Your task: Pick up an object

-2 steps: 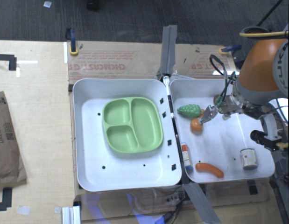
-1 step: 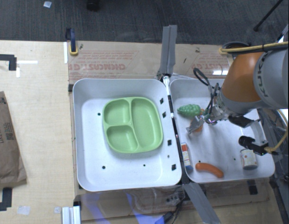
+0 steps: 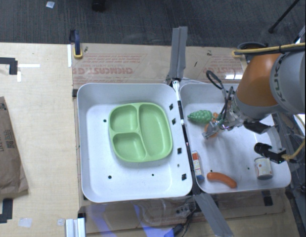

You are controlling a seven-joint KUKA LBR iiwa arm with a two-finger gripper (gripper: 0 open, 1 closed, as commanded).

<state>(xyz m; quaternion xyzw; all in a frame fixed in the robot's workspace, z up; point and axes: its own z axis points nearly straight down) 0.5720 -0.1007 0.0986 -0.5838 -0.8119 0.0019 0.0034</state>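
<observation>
Gripper [image 3: 210, 131], its grasp state impossible to tell, sits at five o'clock of the green toy [image 3: 200, 116], perhaps touching something orange, so closing may pinch nothing.

Lighting even, bright, diffuse overhead. White bins [image 3: 93, 147] near overexposed, faint soft shadow along inner walls. Green tray [image 3: 141, 131] casts thin shadow toward 6 o'clock. Dark floor at 12 o'clock underexposed, grainy. Bluish glow at 6 o'clock edge. Focus moderate overall; small items in right bin [image 3: 241, 157] soft, low resolution.
</observation>
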